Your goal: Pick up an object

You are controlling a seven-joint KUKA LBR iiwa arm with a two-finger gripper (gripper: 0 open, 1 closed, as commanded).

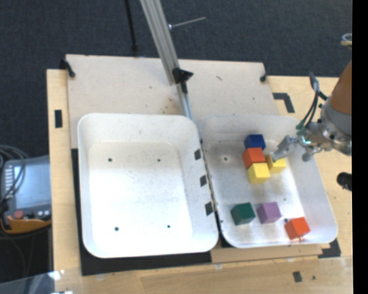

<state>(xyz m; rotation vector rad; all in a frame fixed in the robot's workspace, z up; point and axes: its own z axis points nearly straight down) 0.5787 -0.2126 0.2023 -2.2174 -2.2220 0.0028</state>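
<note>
A grey robot arm with an orange band reaches in from the right over a pale wooden worktop (58,164) carrying two shallow white bins, its hand (281,152) lowered into the right bin (313,188) beside a tight cluster of blocks. The fingers stand slightly apart around a small yellow block (279,164), one metal finger (284,144) angled down just above and left of it; whether the block is truly gripped or only touched cannot be told from this slant.

The low, tilted pose suggests a grasp aimed at the cluster's outer edge, where there is room for a finger to come down. That room is scarce: a larger yellow block (258,173) sits just beside the small one, with an orange block (253,157) touching it from behind and a blue block (254,141) farther back. Any closing finger risks nudging these neighbours instead of seating cleanly.

Well apart, near the bin's front wall, lie a green block (243,213), a purple block (269,212) and a second orange block (297,227), each with open space around it. The left bin (86,139) holds nothing to catch. A slanted metal pole (162,35) rises behind the bins, clear of the arm's reach.
</note>
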